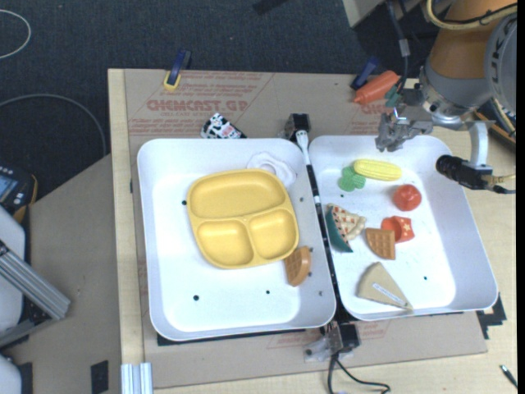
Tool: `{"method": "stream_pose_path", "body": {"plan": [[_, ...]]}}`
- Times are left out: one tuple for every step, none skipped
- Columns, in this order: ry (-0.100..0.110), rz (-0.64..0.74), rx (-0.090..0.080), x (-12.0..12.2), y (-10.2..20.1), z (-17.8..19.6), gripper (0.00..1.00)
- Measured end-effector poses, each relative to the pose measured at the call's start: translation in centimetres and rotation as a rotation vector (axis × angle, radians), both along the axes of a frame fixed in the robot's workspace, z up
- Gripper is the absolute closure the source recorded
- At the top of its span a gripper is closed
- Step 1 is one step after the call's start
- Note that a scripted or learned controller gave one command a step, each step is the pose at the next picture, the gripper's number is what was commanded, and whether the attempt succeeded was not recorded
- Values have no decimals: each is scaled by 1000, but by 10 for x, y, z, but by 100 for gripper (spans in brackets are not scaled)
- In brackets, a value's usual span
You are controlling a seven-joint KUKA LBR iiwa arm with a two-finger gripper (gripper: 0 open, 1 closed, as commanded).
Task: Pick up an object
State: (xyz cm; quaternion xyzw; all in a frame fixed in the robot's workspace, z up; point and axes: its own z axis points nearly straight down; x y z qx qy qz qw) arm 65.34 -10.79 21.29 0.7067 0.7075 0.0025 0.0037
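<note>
While the gripper (397, 135) hovers upper right above the corn (376, 169), seemingly lining up, you cannot tell its grip.

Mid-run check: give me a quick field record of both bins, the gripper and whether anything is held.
left bin: yellow divided plate; brown toy piece beside the plate's lower right corner
right bin: corn cob, green piece, tomato, red piece, pizza slice, waffle piece, cheese wedge
gripper: over the right bin's top edge, above the corn cob
held: nothing seen between the fingers
task state: no object picked up yet
</note>
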Motion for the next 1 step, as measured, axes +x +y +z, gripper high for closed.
{"method": "stream_pose_path", "body": {"plan": [[3, 0, 1, 1, 0, 14, 100]]}}
